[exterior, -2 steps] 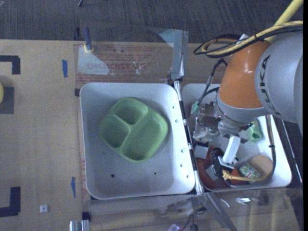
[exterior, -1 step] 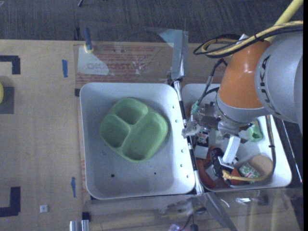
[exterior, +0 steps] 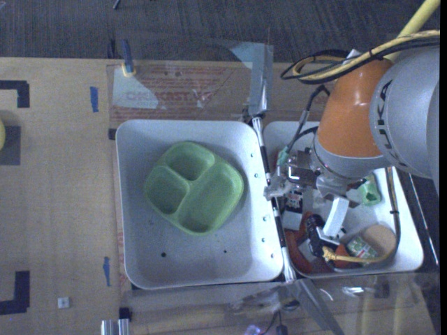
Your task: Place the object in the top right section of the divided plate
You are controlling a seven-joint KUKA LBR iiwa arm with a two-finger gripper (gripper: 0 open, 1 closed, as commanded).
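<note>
Even, moderately bright overhead light is filling the frame, leaving the left bin (exterior: 133, 257) pale and slightly bluish. The green divided plate (exterior: 195, 185) is casting only a soft, faint shadow at its lower edge. The whole picture is looking a little soft and grainy. A sheen is showing on the orange band (exterior: 356, 110) at upper right, and the dark floor (exterior: 209, 12) along the top is staying dim.

the green three-section plastic divided plate (exterior: 195, 185) lies in the left shallow white bin (exterior: 140, 257), nearer its far edge than its near edge. the right shallow white bin (exterior: 412, 253) sits just beside it, with several small mixed objects (exterior: 363, 246) crowded toward its near edge under the arm's wrist (exterior: 353, 128).
</note>
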